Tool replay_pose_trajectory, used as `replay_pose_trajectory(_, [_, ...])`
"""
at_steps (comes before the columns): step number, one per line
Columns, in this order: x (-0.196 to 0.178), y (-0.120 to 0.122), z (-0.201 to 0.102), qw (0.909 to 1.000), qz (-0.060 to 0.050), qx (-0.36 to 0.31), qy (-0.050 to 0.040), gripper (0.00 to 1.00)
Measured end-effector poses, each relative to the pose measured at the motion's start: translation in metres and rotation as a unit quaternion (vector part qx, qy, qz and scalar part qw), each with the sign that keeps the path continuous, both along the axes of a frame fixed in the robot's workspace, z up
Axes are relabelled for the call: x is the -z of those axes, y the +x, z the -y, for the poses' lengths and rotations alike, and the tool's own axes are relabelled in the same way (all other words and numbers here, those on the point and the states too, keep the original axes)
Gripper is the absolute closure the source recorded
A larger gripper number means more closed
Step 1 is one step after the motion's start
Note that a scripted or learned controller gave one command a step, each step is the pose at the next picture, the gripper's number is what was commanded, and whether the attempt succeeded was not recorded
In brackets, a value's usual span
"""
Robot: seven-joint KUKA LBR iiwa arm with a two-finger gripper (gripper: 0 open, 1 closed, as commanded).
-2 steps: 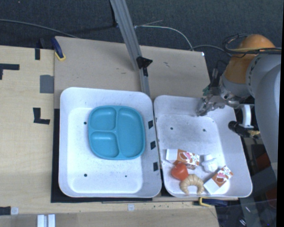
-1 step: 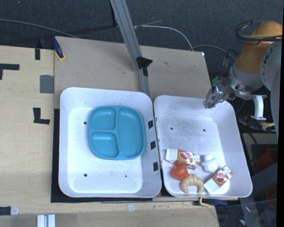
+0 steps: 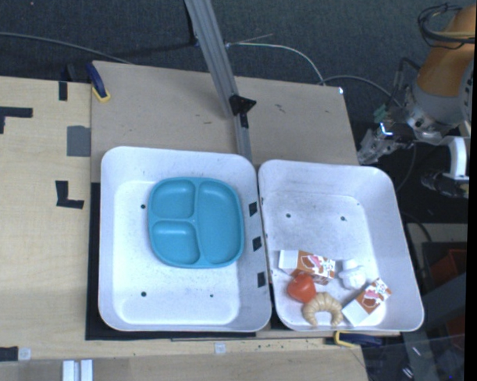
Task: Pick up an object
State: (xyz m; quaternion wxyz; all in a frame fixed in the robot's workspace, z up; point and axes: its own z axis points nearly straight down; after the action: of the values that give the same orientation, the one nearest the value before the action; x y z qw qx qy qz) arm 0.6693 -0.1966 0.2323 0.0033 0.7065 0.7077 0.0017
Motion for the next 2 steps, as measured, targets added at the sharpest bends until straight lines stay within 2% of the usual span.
replay_pose_trajectory(1, [0.005, 0.000, 0.000, 1.0000, -0.004, 0.000, 0.0006, 1.00])
replay_pose_trajectory(2, [0.012, -0.012, -0.061, 1.0000, -0.004, -0.002, 0.0020, 1.00])
